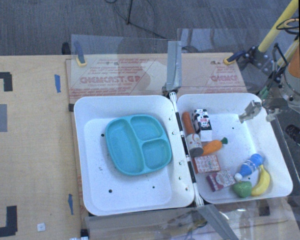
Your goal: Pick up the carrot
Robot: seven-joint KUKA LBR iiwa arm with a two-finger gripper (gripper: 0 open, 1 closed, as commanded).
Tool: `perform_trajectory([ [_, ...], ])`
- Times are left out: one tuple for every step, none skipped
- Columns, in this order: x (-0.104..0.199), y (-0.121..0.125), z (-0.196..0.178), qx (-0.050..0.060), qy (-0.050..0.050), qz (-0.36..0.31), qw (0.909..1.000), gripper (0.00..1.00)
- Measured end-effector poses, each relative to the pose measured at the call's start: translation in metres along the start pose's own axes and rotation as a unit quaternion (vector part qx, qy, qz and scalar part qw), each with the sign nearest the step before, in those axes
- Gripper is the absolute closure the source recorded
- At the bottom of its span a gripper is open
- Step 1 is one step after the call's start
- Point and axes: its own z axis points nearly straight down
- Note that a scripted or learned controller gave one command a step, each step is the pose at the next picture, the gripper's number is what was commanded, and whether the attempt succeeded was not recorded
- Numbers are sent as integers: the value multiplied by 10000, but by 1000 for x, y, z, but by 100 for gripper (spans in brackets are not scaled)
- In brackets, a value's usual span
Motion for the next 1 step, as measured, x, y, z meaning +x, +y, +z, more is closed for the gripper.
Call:
perform_trajectory([
  [5, 32, -13, -29, -21, -553, 9985, 0],
])
